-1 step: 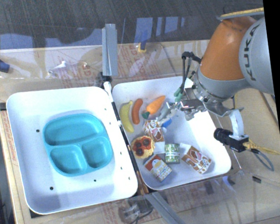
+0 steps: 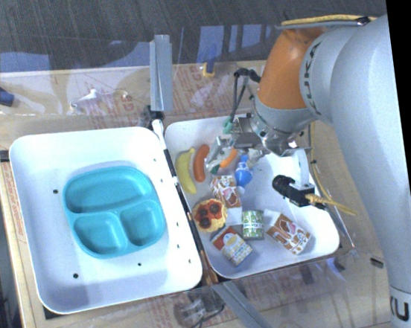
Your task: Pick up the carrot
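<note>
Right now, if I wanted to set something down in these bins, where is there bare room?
The left bin has bare white floor all round the blue tray, widest along its near side. The right bin is crowded: banana, sausage, carrot, packets and the gripper fill its left and middle.

The left bin (image 2: 36, 219) is white and carries a turquoise divided tray (image 2: 114, 209). The right bin (image 2: 323, 226) is also white. By its left edge lie a yellow banana (image 2: 185, 172) and a red-orange sausage (image 2: 200, 162). The carrot (image 2: 227, 159) is orange. Towards the near edge stand a green can (image 2: 252, 224) and a brown packet (image 2: 288, 234).
</note>
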`<state>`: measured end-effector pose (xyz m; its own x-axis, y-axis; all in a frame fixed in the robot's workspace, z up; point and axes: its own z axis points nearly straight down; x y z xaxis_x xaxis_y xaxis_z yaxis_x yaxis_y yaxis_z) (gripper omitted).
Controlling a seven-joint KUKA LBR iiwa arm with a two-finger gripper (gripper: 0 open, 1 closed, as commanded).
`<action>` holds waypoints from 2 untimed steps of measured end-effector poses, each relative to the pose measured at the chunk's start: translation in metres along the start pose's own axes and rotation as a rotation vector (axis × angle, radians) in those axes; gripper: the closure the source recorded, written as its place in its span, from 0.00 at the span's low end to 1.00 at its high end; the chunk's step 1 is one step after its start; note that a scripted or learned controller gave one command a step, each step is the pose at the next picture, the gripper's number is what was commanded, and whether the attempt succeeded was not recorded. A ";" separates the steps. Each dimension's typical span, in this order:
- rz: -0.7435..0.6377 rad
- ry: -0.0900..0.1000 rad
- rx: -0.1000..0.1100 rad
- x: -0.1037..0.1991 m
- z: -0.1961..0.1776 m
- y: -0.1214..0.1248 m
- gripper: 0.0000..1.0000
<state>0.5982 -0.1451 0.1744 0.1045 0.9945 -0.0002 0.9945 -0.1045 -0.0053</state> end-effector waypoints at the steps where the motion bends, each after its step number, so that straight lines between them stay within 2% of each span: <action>1: -0.015 0.001 -0.002 -0.035 0.059 0.060 0.00; 2: 0.065 0.000 -0.005 -0.049 0.082 0.065 0.00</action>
<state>0.6578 -0.2005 0.0921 0.1685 0.9857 -0.0002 0.9857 -0.1685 -0.0004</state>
